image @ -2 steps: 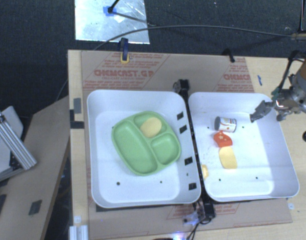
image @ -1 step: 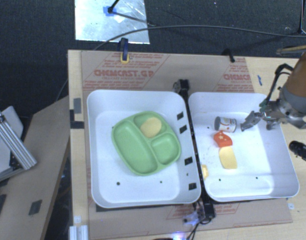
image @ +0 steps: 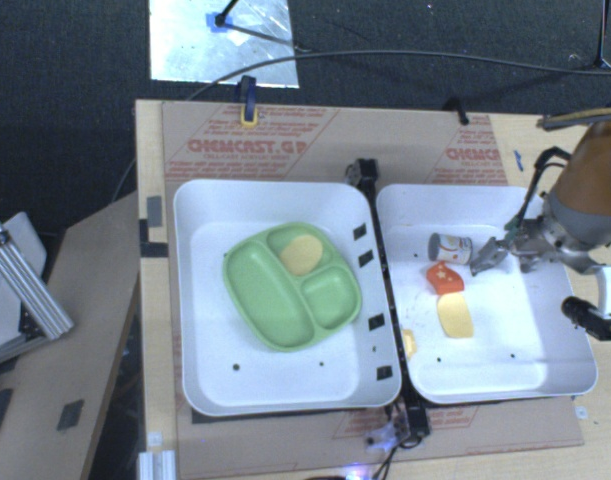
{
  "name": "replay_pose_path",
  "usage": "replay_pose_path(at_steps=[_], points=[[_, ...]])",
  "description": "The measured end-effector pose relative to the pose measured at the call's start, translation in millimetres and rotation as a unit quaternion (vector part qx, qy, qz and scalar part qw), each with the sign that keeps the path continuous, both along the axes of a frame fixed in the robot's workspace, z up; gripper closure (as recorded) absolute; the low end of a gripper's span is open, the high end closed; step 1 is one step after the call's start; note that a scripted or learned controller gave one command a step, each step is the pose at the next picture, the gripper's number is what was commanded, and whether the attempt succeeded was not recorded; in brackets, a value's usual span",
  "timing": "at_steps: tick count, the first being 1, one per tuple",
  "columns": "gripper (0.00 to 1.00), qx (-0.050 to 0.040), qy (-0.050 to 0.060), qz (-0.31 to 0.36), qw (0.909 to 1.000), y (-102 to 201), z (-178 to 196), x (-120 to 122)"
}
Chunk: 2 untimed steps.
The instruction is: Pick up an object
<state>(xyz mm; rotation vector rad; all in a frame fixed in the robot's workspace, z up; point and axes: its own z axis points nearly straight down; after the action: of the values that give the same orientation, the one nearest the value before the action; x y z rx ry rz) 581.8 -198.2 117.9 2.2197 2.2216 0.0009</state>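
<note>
The hand (image: 488, 256) hangs low over the right bin (image: 555, 368), poised beside the small can (image: 451, 247), whether parted or gripping anything I cannot tell, likely lining up a grasp

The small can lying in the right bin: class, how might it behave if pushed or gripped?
The small can lies on its side, so a nudge would probably roll it. Its rounded, shiny-looking wall may slip in the gripper. It looks stiff and likely light.

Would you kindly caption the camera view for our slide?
Claw beside a can in the right bin; green tray in the left bin.
</note>
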Motion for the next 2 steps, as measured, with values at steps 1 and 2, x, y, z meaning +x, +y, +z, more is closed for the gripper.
replay_pose_path(at_steps=[1,2], points=[[1.0,-0.0006,-0.001,0.0,1.0,-0.3,10.8,0.7],[1.0,-0.0002,0.0,0.001,1.0,-7.3,55.7,5.5]])
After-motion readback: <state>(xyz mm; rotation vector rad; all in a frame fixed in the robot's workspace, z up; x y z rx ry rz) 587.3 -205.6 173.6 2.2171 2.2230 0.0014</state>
